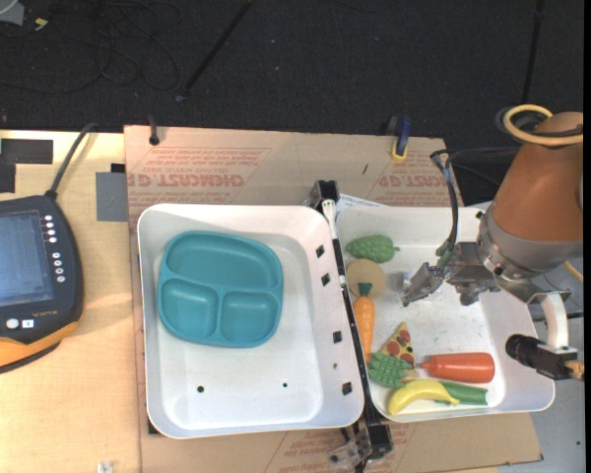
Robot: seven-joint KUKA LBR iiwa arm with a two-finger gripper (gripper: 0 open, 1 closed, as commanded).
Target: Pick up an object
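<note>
The gripper [426, 282] hangs over the middle of the right bin [517, 397], reaching in from 3 o'clock; I cannot tell its state from this slant. Nothing shows between it and the bin floor. Just off its 9 o'clock side lies a carrot [363, 325], long axis running 12 to 6, green end at 12. At 6 o'clock from the gripper a red sausage [460, 367] lies with its long axis 9 to 3, beside a pizza slice [399, 345], a banana [421, 395] and a green pod [466, 393]. A green leafy piece [371, 248] sits toward 11 o'clock. Bare floor lies around the gripper. The left bin [177, 402] holds 1 teal tray [220, 289].
</note>
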